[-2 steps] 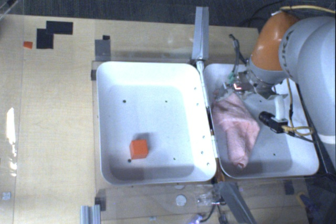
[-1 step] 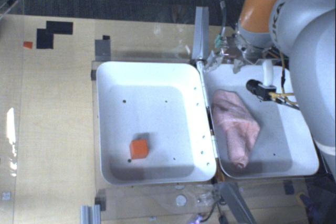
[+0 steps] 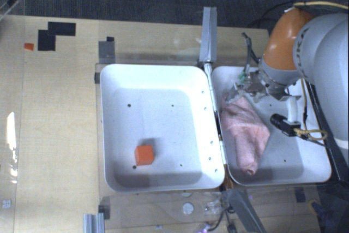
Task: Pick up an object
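Note:
A pink crumpled cloth [image 3: 246,132] lies in the right bin [image 3: 313,169], stretched from the bin's upper left toward its front. My gripper [image 3: 244,90] is low over the cloth's upper end, at the back left of that bin, and the wrist hides how it meets the cloth. An orange cube [image 3: 144,155] sits alone in the left bin [image 3: 163,82], near its front left corner, far from the gripper.
A metal post [image 3: 209,35] rises behind the gap between the two bins. Black flat blocks [image 3: 54,34] and a small orange marker [image 3: 28,47] lie on the bench at the far left. The arm's grey body covers the right bin's back right corner.

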Controlling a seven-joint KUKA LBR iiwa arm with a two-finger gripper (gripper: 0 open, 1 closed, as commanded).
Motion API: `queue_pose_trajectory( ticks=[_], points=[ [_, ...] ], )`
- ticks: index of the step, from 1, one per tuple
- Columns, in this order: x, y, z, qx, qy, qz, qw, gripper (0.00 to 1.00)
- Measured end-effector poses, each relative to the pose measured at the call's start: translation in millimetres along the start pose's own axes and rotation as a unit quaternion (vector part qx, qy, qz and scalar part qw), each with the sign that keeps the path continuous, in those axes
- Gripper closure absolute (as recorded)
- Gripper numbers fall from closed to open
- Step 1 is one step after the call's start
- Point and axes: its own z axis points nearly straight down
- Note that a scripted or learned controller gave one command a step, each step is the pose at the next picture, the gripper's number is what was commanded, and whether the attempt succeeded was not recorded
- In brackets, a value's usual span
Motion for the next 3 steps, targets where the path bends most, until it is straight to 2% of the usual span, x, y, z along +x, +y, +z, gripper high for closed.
queue_pose_trajectory(
  ticks=[1, 2, 3],
  points=[
    [-5.7, -51.4, 13.2, -0.005, 0.0, -0.008, 1.0, 0.0],
    [-4.8, -47.1, -0.7, -0.011, -0.001, -0.009, 0.9999, 1.0],
    [22.2, -86.9, -175.7, -0.003, 0.0, 0.052, 0.9986, 1.0]
  ],
)
